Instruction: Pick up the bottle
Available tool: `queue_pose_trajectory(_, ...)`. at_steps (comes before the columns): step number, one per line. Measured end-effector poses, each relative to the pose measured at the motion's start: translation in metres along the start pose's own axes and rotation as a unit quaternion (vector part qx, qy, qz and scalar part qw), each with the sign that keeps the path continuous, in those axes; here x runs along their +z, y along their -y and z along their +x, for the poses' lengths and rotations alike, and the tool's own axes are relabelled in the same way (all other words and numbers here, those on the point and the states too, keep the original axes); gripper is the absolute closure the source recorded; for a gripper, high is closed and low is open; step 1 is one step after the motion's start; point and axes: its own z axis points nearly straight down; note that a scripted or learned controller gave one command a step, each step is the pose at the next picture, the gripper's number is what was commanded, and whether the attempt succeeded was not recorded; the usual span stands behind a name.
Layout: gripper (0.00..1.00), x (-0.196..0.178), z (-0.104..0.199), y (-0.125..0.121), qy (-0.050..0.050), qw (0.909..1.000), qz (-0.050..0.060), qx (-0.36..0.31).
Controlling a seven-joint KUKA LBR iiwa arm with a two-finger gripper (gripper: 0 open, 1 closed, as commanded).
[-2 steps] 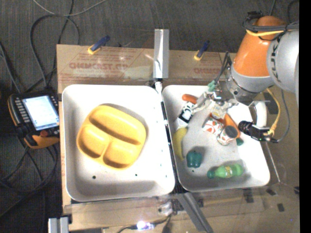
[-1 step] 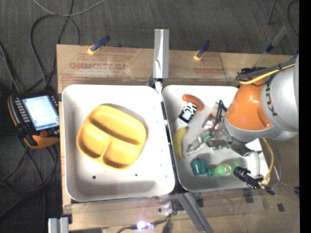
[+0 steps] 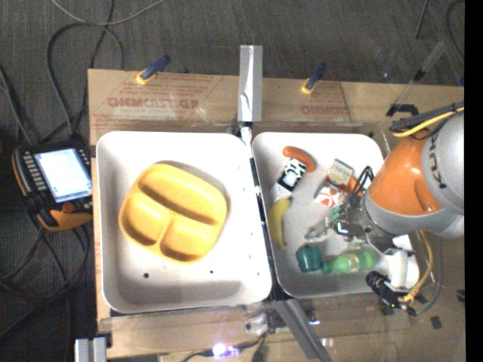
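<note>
Green and lying on its side, the bottle (image 3: pixel 336 261) rests just below the gripper (image 3: pixel 341 223) in the right bin (image 3: pixel 302 285). Whether the gripper is parted or closed I cannot tell. A good grasp would likely descend straight onto the bottle's mid-body, straddling its width, clear of the banana (image 3: pixel 279 221) to the left.

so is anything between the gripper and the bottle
Nothing visible does. The gripper hangs in the right bin, just above the green bottle lying on its side along the near wall. The banana lies off to the left.
</note>
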Motion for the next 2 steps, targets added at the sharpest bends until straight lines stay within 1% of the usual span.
queue_pose_trajectory(1,0.00,0.0000,0.0472,0.0087,0.003,0.9991,-0.001,0.043)
queue_pose_trajectory(2,1.00,-0.0090,0.0478,0.0093,0.001,0.9991,0.001,0.043)
